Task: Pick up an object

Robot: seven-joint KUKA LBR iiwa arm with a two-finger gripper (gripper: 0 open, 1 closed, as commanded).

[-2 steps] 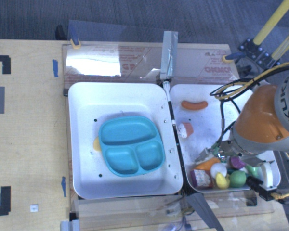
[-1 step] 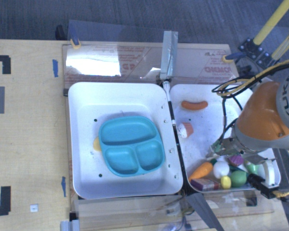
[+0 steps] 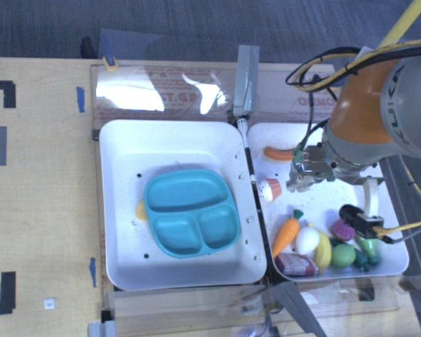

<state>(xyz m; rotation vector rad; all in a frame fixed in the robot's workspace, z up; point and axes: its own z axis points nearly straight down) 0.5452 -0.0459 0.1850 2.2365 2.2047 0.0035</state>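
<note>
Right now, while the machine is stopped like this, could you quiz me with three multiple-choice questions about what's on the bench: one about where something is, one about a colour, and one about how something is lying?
1. Which bin holds the toy carrot?
A. the left bin
B. the right bin
C. neither, it lies on the bench

2. What colour is the divided tray?
A. red
B. blue
C. black

3. How does the divided tray sit?
A. flat on the floor of the left bin, compartments facing up
B. standing on its edge
C. hanging from the arm

Answers:
1. B, the carrot lies in the right bin among the other toy foods.
2. B, the tray is plainly light blue against the white bin.
3. A, all three compartments face the camera and the tray rests on the bin floor.
</note>
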